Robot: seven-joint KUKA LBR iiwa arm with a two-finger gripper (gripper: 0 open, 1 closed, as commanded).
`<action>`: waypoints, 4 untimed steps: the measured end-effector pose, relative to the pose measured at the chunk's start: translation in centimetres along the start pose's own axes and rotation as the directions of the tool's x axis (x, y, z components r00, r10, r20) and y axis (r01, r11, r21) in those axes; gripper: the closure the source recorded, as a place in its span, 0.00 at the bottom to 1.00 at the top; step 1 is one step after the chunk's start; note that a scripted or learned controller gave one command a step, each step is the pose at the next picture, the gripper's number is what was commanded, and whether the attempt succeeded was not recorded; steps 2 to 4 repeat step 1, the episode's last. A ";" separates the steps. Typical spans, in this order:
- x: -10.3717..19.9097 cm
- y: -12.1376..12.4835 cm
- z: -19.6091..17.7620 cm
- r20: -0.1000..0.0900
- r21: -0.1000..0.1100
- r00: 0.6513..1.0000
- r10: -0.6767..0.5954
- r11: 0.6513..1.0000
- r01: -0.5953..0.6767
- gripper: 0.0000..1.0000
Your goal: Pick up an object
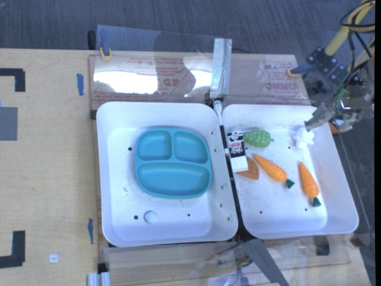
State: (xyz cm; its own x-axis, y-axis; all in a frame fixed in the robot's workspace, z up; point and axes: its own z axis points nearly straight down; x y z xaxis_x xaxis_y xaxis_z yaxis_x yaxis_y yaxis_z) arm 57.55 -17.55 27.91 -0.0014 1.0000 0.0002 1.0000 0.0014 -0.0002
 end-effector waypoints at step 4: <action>7.0 -2.2 16.3 -0.003 0.007 0.995 -0.099 0.995 0.099 0.00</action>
